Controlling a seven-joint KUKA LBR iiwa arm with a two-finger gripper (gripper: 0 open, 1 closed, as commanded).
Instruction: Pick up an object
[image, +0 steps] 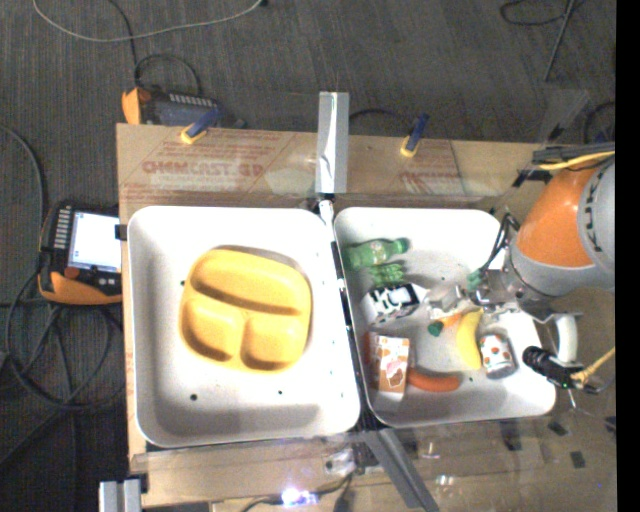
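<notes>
so I'm at the reaching-in stage, my gripper (468, 297) hanging over the right bin (440, 222) just at 12 o'clock of the banana (468, 338), can't tell its grip state, next I need to drop straight onto it

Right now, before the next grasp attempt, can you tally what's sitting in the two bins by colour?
Yellow: 2, the divided tray in the left bin and the banana in the right bin
Green: 1, the bottle
Black and white: 1, the small pack
Orange: 2, the carton and the carrot
Red and white: 1, the can
Total: 7
</notes>
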